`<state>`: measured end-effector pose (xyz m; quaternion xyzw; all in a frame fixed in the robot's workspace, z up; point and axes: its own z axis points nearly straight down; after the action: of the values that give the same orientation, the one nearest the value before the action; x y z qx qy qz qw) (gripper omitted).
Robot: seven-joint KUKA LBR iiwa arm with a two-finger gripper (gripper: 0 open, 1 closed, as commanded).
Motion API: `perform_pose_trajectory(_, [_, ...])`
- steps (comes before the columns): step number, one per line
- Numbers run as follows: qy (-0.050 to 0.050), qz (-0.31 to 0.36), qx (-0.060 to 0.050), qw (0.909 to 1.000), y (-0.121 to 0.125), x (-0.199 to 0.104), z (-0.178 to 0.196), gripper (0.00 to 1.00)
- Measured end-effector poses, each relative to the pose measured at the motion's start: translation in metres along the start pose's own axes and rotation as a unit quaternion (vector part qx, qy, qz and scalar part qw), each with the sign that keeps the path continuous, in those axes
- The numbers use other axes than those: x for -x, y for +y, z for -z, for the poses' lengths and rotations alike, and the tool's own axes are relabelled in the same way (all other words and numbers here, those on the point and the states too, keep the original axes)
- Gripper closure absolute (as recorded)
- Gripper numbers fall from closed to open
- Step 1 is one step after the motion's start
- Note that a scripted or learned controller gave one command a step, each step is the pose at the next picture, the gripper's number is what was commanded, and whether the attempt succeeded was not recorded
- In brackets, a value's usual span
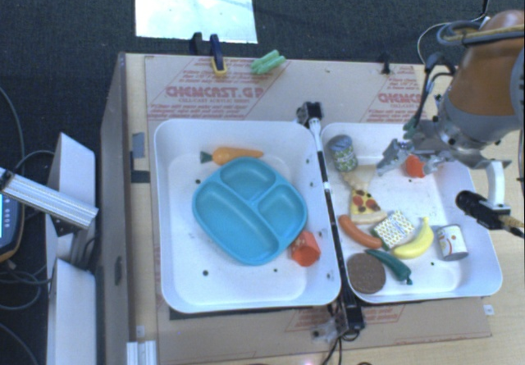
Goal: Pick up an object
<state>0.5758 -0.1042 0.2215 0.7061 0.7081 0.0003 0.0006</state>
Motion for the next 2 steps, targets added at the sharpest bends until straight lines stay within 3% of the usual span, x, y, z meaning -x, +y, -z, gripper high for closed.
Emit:
perform_pose_trajectory(1, [0.000,0.000,-0.001,1.0000,0.027,-0.013,-0.091,0.00])
perform_pose_trajectory(2, [0.000,-0.001,-0.001,1.0000,0.014,-0.013,-0.138,0.00])
